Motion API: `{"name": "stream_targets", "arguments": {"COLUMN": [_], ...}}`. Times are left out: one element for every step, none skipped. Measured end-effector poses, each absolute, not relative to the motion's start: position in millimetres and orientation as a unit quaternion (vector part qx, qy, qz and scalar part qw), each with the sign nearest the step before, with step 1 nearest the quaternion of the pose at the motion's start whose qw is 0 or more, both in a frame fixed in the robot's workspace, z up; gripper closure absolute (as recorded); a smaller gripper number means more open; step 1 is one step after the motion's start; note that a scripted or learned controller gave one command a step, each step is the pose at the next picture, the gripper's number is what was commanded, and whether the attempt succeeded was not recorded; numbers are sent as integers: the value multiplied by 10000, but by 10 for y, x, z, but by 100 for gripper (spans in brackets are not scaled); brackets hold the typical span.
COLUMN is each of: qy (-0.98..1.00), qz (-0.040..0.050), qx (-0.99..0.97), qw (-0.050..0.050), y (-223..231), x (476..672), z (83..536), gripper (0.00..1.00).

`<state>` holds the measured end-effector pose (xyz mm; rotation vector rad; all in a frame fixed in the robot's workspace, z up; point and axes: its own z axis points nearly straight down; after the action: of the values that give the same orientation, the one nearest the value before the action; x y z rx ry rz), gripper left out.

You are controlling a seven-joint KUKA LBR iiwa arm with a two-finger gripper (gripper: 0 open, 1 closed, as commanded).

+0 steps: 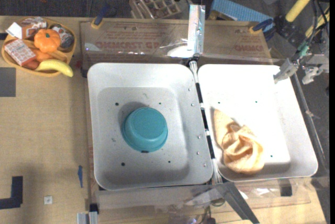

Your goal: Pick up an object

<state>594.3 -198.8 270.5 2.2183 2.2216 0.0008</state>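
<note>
A teal bowl [145,129] lies upside down in the middle of the left white bin [104,87]. A crumpled tan and orange cloth [239,145] rests in the right white bin [261,87], near its front left corner and close to the divider between the two bins.
A basket of toy fruit [39,47] sits on the bench at the far left. A cardboard panel with clear plastic [178,40] stands behind the bins. A grey metal bracket [293,67] juts over the right bin's back right corner. Boxes and cables lie on the floor beyond.
</note>
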Motion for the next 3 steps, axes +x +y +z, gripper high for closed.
{"name": "stream_targets", "arguments": {"qy": [6760,6668,7950], "qz": [2,-1,14], "qx": [7369,7453,6066], "qw": [19,0,11], "y": [-1991,-1417,-1276], "x": [6192,5515,4919], "z": [3373,2056,995], "gripper": [0,0,0]}}
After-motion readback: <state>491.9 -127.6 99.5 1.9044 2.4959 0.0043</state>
